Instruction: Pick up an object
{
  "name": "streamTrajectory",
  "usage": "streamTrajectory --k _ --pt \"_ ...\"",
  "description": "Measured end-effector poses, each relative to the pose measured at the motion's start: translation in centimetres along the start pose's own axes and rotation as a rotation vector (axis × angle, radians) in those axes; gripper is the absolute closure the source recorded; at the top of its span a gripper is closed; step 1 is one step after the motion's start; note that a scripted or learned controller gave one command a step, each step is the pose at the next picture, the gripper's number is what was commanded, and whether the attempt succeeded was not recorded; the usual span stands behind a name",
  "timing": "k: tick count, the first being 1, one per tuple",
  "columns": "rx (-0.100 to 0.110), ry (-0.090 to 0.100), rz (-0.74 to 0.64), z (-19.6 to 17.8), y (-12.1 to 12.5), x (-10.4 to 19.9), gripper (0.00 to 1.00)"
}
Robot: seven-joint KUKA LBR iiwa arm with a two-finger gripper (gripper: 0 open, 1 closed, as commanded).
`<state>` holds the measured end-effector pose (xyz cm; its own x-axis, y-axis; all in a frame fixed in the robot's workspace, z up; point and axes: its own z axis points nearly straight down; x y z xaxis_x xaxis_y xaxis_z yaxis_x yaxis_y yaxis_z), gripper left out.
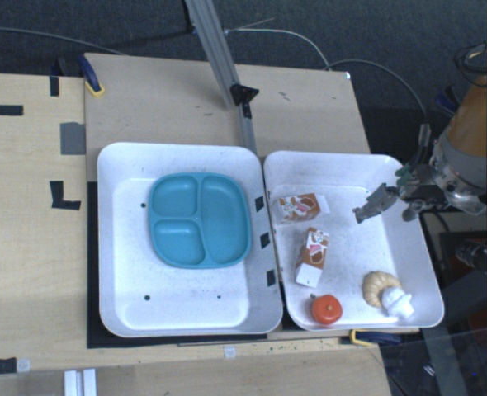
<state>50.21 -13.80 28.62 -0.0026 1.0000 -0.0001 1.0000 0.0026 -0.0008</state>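
While your arm [462,151] hangs over the right bin's [342,167] far-right rim, the gripper [390,205] sits above bare floor in the bin's upper right part, its two dark fingers [370,207] splayed apart with nothing between them. Measured from that gripper, you've got a brown snack packet [299,208] off to the left at about the same level. A second packet [314,254], red and white, lies down and to the left, nearer the bin's middle. A red tomato [327,308] sits farther down by the front rim. A tan pastry [379,285] lies almost straight below the gripper, with a small white piece [399,303] touching it. Beyond the packets, the left bin [120,246] carries a blue plate [200,219].
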Motion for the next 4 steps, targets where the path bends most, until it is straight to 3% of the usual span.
streamTrajectory --k 1,2,4 --pt "0.0 0.0 0.0 0.0 0.0 0.0 0.0" --pt "0.006 0.001 0.001 5.3 -0.8 0.8 0.0" --pt "0.007 0.002 0.002 14.9 -1.3 -0.8 0.0"
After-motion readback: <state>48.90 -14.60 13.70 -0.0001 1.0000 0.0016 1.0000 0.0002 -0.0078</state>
